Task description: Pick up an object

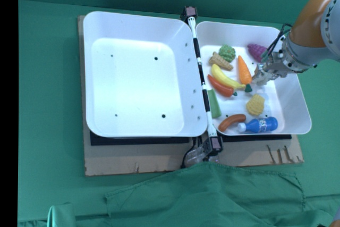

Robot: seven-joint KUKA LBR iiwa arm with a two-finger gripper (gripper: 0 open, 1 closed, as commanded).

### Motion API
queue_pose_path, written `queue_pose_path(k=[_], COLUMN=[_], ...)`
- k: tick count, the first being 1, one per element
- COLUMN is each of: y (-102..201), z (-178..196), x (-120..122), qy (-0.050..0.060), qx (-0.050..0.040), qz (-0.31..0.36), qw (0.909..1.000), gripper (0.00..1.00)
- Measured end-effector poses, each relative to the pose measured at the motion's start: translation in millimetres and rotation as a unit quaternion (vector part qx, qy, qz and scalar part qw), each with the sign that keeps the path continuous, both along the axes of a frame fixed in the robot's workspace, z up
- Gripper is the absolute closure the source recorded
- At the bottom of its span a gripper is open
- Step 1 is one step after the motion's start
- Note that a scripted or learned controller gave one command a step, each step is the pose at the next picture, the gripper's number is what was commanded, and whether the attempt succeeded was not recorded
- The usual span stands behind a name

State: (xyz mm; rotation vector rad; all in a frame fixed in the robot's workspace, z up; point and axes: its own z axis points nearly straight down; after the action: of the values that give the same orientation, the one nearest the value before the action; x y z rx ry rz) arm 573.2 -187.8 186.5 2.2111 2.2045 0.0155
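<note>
Green cloth covers the bench and the backdrop, and on it a sheet of cardboard [106,165] bears the two white bins. From the camera view, the left bin [101,24] has bare floor, while the right bin [295,109] holds a scatter of toy food.

Nearest the gripper [262,75] is the toy carrot [244,70], lying flat just beside it toward the bin's middle. I take it for the likeliest target (though the task names no single object). Whether the fingers are apart or closed I cannot tell; they blur into the wrist, and nothing is visibly held between them.

The carrot's long axis runs up and down the picture with a slight slant, its dark green top at the lower end near the banana [226,77], its narrower tip pointing toward the far rim. It looks like hollow moulded plastic: probably light, stiff and smooth, so apt to squirt out of a pinch near the taper. A hold across the thick middle, fingers closing square to the long axis, seems safest.

Around it lie a purple grape bunch [257,51], a green broccoli piece [227,52], a red chilli [220,85], a yellow corn cob [255,104], a sausage [231,122] and a blue bottle [260,125], all close enough to get nudged
</note>
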Motion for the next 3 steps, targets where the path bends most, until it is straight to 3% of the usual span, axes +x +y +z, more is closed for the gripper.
queue_pose_path(k=[1, 2, 3], y=[0.8, -0.7, -0.7], z=[26.4, -1.2, 0.0], x=[-34.7, -43.2, -55.1], qy=[0.009, 0.003, -0.002], qx=[0.0027, 0.0008, -0.0013], qz=[-0.001, -0.001, 0.000], qw=[1.0000, 1.0000, 1.0000], gripper=[1.00, 1.00, 1.00])
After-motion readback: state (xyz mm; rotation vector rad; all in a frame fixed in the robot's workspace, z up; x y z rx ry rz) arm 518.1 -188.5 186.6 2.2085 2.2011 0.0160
